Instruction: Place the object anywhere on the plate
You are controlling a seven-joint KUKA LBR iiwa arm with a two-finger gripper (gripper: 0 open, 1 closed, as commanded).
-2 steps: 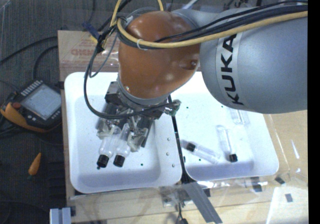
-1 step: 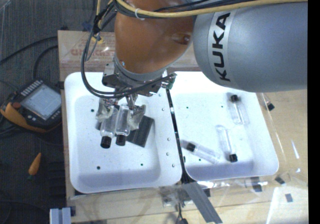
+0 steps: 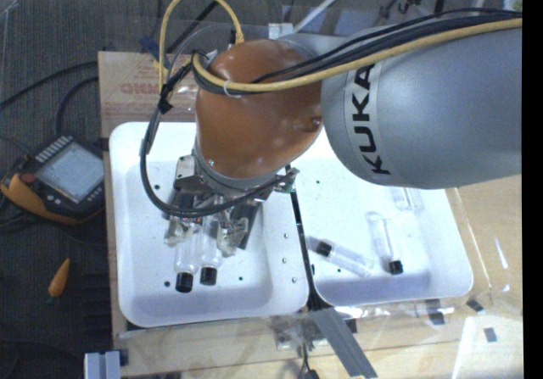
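Nearest your lens is the grey arm (image 3: 424, 106), its big housing sweeping in from the right and marked KUKA, with black and yellow cables (image 3: 339, 51) running along its top. Below it you see the orange band (image 3: 250, 114) bulging over the left bin (image 3: 136, 284), and under that the wrist and the tool (image 3: 206, 237), which hangs low over the middle of that bin.

You can see two clear fingers (image 3: 227, 237) pointing down side by side with a narrow gap between them. Just beneath them stand or lie two clear vials (image 3: 195, 271) with black caps, close together on the floor of the left bin; their upper ends run up under the fingertips. You cannot tell whether either vial is gripped between the fingers or merely lies below them.

In the right bin (image 3: 441, 284) you have three more clear tubes: one (image 3: 339, 257) lying aslant near the dividing wall, with a black end toward the left; one (image 3: 383, 242) lying nearly upright in the view, with a black cap at its near end; and a fainter one (image 3: 409, 197) close to the arm's edge.

Left of the table, on the floor, a handheld control pendant (image 3: 59, 178) with a lit screen rests beside dark cables.
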